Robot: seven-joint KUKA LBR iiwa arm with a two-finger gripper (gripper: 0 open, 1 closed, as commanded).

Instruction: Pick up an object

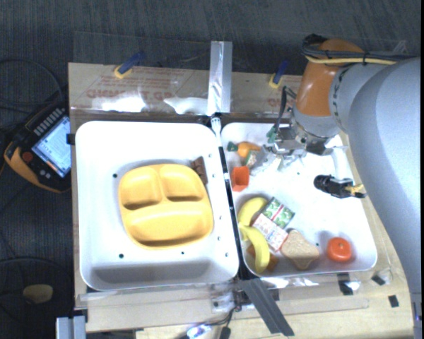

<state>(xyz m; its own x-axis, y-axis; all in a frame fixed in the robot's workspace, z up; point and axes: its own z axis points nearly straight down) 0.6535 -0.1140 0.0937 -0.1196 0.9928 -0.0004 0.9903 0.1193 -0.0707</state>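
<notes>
Far left of the gripper (pixel 286 149), in the other bin (pixel 92 210), lies a yellow sectioned tray (pixel 166 203). Just left of the gripper, near the right bin's back edge, sits a small orange-and-green piece (pixel 245 147), with an orange cup (pixel 240 177) below it. Whether the gripper is clenched or released cannot be told. Below it lie a banana (pixel 254 235), a carton (pixel 273 221) and a tomato (pixel 339 248).

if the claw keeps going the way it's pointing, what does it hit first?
The claw points toward the view's left along the right bin's far end. First in line looks like the small orange-and-green toy by the divider, though claw height is hard to judge.
</notes>
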